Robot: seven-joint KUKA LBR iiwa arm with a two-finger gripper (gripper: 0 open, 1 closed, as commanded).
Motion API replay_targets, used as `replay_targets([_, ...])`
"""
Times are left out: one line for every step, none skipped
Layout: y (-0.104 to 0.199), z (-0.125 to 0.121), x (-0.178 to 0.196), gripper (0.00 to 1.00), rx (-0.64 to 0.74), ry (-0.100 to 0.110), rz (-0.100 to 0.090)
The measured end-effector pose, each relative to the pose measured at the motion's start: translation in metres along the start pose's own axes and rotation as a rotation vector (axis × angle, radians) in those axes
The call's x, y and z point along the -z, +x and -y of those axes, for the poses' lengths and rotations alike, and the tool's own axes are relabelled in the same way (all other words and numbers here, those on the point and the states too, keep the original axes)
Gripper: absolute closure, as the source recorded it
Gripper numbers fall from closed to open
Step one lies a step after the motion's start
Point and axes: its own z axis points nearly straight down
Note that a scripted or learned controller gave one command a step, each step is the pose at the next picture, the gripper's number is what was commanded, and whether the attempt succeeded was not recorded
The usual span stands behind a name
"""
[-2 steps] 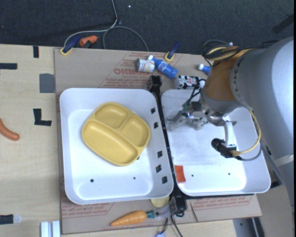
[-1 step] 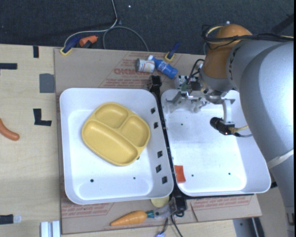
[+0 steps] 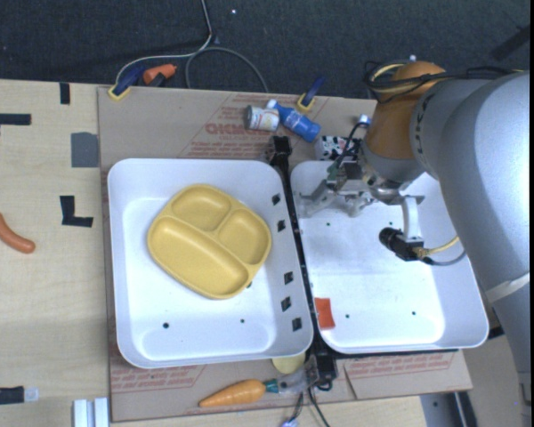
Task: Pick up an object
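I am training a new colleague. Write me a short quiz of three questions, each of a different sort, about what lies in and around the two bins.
1. True or false: the yellow divided plate lies in the left bin.
2. Which toy lies on the cardboard below the left bin? A) toy carrot B) banana C) apple
3. Fill in: the gripper is over the ____ bin, near its top edge.

Key: 1 true. 2 A. 3 right. Also worth noticing: a toy sausage on the wooden bench at far left, and a small orange tag in the right bin.
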Motion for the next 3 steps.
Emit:
replay_targets([0.003,-0.022,0.000,0.00,0.001,0.002,-0.003])
replay_targets([0.003,-0.022,0.000,0.00,0.001,0.001,-0.002])
replay_targets([-0.095,-0.006,0.002,0.00,-0.001,-0.004,-0.001])
